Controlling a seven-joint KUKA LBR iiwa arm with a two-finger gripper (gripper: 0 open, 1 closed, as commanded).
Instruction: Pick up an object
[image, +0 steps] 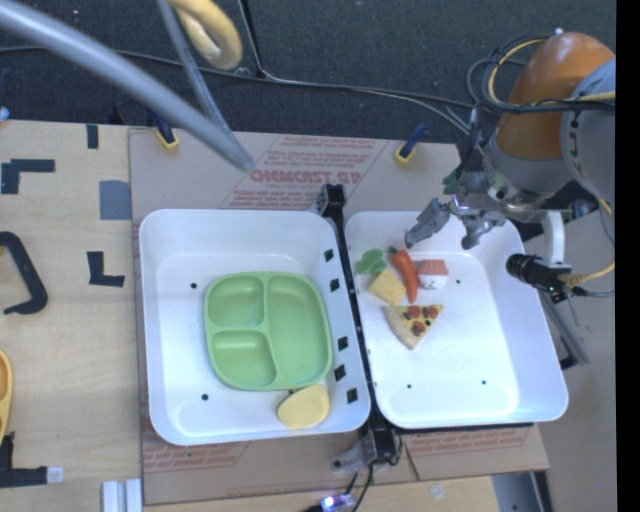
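In the right bin lies a cluster of toy food: an orange carrot, a green leafy piece, a yellow wedge, a pizza slice and a small red and white block. My gripper hangs above the bin's far edge, just up and right of the carrot. Its two fingers are spread apart and open, with nothing between them.
The left bin holds a green divided tray and a pale yellow piece at its near edge. A black divider separates the bins. Cables and a black fitting sit at the right bin's right side.
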